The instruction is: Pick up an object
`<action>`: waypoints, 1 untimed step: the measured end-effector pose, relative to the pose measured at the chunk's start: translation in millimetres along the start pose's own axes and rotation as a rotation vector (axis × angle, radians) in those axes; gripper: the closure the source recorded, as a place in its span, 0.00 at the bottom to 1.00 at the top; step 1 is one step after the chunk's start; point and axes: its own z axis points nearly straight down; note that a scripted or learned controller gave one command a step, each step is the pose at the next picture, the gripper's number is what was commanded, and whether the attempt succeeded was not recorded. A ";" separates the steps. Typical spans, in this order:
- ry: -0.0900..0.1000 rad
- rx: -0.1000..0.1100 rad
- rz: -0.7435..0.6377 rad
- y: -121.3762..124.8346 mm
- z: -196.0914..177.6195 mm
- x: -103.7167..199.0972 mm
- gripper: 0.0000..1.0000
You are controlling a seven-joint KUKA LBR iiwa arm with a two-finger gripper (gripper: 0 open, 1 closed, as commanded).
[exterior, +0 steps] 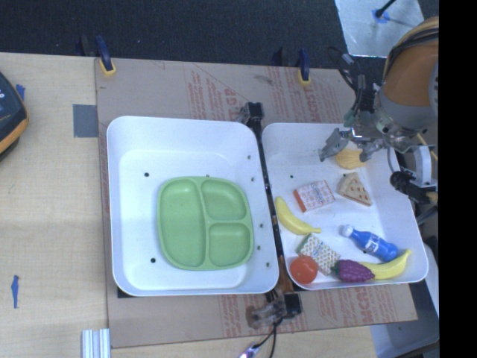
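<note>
At upper right of the frame, the hand [350, 145] hovers spread wide over a yellow lump [348, 159] in the right bin [287, 144], gripping nothing. Nothing is lifted yet; closing and raising remain.

Crowded right bin, open left bin

My claw [349, 146] has bare floor at 9 o'clock; toys block 5 to 7 o'clock: the cracker [314, 195], wedge [355, 190], banana [294, 218], bottle [370, 242]. Left bin [123, 200]: green tray [204, 222] mid-floor, margins free.

two white bins [119, 200], one green plate [204, 223], two bananas [292, 219]
</note>
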 end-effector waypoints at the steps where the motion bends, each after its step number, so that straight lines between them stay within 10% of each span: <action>1: 0.000 0.003 -0.002 -0.2 -10.0 -0.9 1.00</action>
